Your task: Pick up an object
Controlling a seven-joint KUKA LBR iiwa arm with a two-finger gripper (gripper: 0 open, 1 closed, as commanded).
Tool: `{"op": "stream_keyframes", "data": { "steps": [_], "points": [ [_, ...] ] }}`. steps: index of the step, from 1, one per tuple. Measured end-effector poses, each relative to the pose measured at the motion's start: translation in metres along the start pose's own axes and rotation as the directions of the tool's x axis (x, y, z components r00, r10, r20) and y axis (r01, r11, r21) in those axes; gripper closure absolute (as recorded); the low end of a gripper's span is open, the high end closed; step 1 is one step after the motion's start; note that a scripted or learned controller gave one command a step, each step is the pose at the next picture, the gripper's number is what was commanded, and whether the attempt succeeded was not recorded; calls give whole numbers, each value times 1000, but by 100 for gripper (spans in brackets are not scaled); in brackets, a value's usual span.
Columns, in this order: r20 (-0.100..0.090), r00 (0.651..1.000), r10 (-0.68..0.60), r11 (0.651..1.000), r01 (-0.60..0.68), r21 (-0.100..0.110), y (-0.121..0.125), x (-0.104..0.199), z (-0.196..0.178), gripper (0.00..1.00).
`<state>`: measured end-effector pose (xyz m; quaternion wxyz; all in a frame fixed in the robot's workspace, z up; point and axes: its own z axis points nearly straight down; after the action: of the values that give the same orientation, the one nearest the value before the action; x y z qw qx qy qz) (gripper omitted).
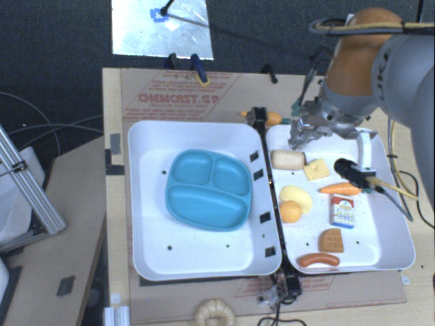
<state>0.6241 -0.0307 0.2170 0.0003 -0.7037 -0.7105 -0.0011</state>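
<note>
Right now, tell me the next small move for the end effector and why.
Probably lower straight down a little. The end effector hangs over the right bin's far-left corner, just above the pale bread-like piece, with nothing seen between its fingers. That piece looks nearest, with the cheese wedge beside it.

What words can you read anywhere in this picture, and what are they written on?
"CHEMCAST GP": red print on the cardboard under the bins.
More red print below it, and at the cardboard's near edge: too small to read.
Small carton in the right bin: its label is too blurred to read.
</note>
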Motion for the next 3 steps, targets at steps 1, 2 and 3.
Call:
{"op": "stream_keyframes", "data": {
  "steps": [1,2,3],
  "points": [
    [0,1000,1,1000,-1,0,-4,44,-4,100],
    [-1,1000,0,1000,0,-1,2,103,-15,100],
    [1,1000,3,1000,-3,1,-4,119,2,100]
  ]
}}
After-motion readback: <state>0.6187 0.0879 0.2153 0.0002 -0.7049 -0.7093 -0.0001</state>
